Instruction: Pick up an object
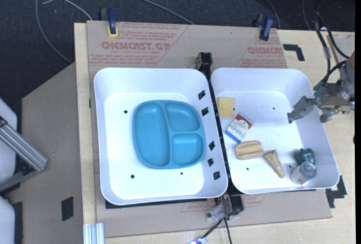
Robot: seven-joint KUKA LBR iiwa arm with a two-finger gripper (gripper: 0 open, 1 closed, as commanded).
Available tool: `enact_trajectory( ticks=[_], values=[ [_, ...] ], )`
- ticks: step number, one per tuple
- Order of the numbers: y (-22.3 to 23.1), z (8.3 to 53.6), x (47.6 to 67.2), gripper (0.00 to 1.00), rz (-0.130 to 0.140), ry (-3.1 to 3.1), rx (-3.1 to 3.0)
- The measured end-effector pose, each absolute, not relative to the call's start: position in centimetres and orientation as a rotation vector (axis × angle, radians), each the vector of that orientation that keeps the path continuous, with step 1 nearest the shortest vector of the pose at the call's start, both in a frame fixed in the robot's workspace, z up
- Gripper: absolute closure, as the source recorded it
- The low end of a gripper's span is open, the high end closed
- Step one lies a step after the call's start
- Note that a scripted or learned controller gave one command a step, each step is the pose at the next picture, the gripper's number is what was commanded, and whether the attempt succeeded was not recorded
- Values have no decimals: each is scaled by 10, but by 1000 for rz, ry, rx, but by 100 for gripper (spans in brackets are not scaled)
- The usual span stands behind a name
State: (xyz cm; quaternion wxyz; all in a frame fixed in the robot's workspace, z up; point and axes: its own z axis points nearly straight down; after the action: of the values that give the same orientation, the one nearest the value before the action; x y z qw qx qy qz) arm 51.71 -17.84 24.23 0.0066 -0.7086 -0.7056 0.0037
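Right bin (pixel 265 82): glossy white; objects crowd its near edge, the far half lies bare.
Objects: green bottle (pixel 303 165), tan wedge (pixel 274 162), bread-like roll (pixel 249 149), small carton (pixel 238 127), yellow square (pixel 225 107).
Left bin (pixel 113 124): holds smooth blue divided plate (pixel 168 134).
Gripper (pixel 307 107): over right bin's right rim, grasping nothing; fingers' spread unclear.

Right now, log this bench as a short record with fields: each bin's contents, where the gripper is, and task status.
left bin: a blue plastic plate with three compartments
right bin: a pale yellow square block, a small red, white and blue packet, a tan bread-shaped piece, a tan wedge, a green and silver bottle-like item
gripper: at the right bin's right rim, apart from all items
task status: nothing picked up yet
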Motion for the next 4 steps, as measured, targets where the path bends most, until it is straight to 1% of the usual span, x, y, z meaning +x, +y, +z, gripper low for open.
enact_trajectory(
  ticks=[1, 2, 3, 4],
  values=[
    [-178, 250, 520, 0, 0, -2221, -2220],
    [-169, 202, 514, 0, 2, -2218, -2217],
    [-168, 153, 504, 0, 3, -2216, -2217],
    [-175, 106, 509, 0, 2, -2217, -2218]
  ],
)
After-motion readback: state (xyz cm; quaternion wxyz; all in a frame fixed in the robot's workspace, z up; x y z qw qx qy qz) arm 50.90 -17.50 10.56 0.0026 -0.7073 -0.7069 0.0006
